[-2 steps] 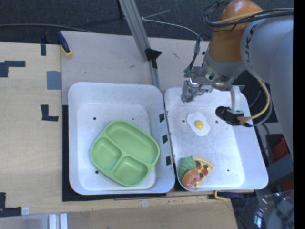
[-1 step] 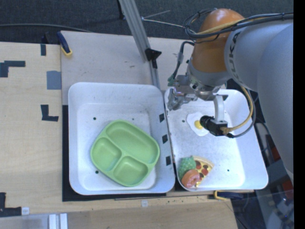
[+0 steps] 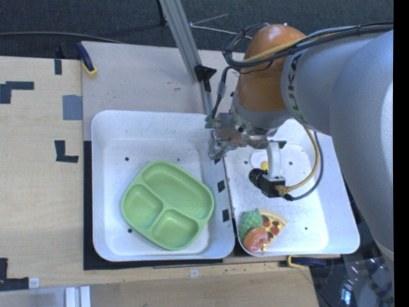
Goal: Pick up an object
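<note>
A light green divided plate (image 3: 168,204) lies in the left bin (image 3: 105,171), toward its front. In the front left corner of the right bin (image 3: 319,235) sits a small cluster of toy food: a green leafy piece (image 3: 250,220), a pizza slice (image 3: 273,226) and a red round piece (image 3: 255,238). My gripper (image 3: 217,148) hangs below the orange wrist band (image 3: 268,69), over the wall between the two bins and well behind the toy food. Nothing shows in its grasp.
A slanted metal rail (image 3: 182,37) runs from the top of the view down to the bins' back edge. The grey arm (image 3: 351,88) covers the right bin's back right part. A black cable fitting (image 3: 268,183) hangs over the right bin's middle.
</note>
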Robot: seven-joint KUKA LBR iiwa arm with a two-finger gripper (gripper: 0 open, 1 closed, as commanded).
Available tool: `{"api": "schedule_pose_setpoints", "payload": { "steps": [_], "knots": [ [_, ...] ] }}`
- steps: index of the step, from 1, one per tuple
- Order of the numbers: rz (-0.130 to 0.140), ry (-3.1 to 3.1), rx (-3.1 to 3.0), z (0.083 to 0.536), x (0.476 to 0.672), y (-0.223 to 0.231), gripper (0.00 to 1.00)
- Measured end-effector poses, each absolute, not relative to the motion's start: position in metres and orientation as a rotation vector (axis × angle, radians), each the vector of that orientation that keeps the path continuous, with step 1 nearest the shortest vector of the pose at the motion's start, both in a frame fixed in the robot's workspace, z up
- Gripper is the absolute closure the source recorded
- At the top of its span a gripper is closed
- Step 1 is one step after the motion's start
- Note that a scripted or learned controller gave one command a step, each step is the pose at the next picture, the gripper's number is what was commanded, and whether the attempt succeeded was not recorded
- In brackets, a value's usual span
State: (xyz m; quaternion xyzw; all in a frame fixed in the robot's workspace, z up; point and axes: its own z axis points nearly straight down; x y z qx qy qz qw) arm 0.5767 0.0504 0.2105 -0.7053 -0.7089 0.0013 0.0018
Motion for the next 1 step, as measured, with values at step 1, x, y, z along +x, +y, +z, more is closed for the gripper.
{"api": "schedule_pose_setpoints", "payload": {
  "steps": [1],
  "knots": [
    [0.004, -2.225, -2.213, 0.2083, 0.5534, 0.0951, 1.00]
  ]
}}
